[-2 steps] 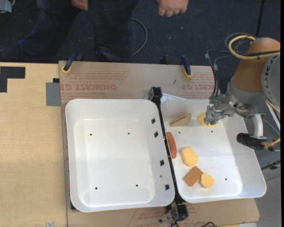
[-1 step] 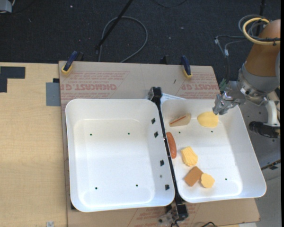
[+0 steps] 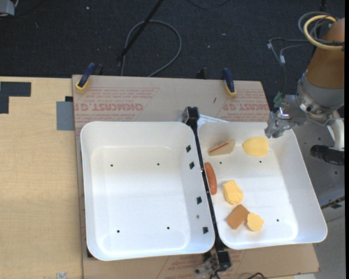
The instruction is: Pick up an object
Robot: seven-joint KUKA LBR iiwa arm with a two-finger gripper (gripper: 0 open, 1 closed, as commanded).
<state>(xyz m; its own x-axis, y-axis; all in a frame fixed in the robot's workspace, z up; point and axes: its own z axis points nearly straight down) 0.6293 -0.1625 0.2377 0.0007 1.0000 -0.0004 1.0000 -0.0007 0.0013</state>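
The right bin (image 3: 302,185) holds several toy foods: a sandwich slice (image 3: 221,147) near the back left, a yellow lemon-like piece (image 3: 256,147) at the back, a red sausage (image 3: 211,178) along the divider, a yellow chunk (image 3: 232,192) in the middle, and a brown piece (image 3: 238,216) touching a small yellow piece (image 3: 255,222) near the front. My gripper (image 3: 277,126) hangs over the bin's back right corner, just right of and above the lemon-like piece, with nothing seen between its fingers.
The left bin (image 3: 104,214) sits beside the right one, joined by a black clip strip (image 3: 200,179). Both rest on a cardboard sheet (image 3: 139,100) held by blue-yellow clamps (image 3: 228,81). Cables lie on the dark floor behind.
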